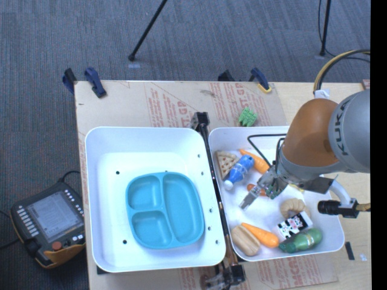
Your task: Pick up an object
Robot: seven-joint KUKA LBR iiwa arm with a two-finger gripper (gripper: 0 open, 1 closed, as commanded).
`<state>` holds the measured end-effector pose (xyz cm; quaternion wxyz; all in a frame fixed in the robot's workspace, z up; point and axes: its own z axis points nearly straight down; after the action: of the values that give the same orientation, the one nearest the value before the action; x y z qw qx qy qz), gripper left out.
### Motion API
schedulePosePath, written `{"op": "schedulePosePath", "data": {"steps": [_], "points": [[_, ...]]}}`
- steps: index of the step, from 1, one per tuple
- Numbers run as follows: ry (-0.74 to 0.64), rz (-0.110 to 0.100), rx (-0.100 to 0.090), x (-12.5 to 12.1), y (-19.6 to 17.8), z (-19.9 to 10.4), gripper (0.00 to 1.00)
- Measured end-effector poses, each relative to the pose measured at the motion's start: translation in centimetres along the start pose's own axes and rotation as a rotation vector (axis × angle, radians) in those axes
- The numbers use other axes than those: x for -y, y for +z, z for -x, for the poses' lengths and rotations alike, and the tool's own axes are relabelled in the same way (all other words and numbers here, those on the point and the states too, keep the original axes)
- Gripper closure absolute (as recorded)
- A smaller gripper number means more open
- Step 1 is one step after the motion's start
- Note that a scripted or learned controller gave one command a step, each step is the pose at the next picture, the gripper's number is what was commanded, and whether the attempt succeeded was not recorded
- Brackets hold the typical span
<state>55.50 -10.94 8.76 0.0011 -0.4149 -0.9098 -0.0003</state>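
The arm (338, 141) carries dark capital letters on its grey casing at the right edge of the view; "KU" reads clearly and the rest of the word runs out of sight. The cardboard sheet (181, 101) under the two bins bears red printing in slanted rows, upside down from this angle; it looks like repeated capital letters, but the characters are too small and skewed to make out. The handheld pendant (51, 222) on the floor at left has a lit screen and rows of buttons, with nothing on them legible.
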Motion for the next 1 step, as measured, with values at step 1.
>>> {"op": "schedulePosePath", "data": {"steps": [1], "points": [[0.154, 0.001, 0.001, -5.34, -0.37, 1.93, 0.0]]}}
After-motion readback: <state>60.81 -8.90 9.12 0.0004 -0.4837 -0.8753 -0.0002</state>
